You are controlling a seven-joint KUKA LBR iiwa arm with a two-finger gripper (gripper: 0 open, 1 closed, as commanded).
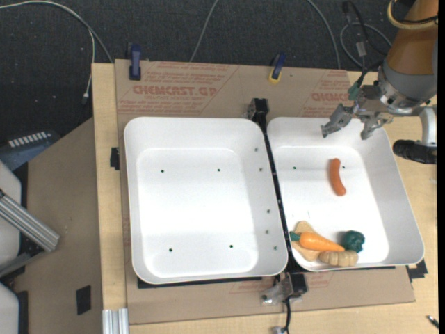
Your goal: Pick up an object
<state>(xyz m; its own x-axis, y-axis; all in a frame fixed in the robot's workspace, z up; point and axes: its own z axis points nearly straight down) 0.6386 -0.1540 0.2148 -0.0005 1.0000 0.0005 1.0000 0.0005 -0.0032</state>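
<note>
The gripper [349, 125] hovers, fingers spread and empty; the sausage [337, 177] (likely light, smooth plastic) suits pinching across its narrow middle.

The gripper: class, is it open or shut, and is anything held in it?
Open, holding nothing. The gripper hangs over the right bin's far edge with its two fingers spread apart and bare white bin between them.

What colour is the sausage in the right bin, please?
Orange-red sausage, clearest in the camera view.
</note>
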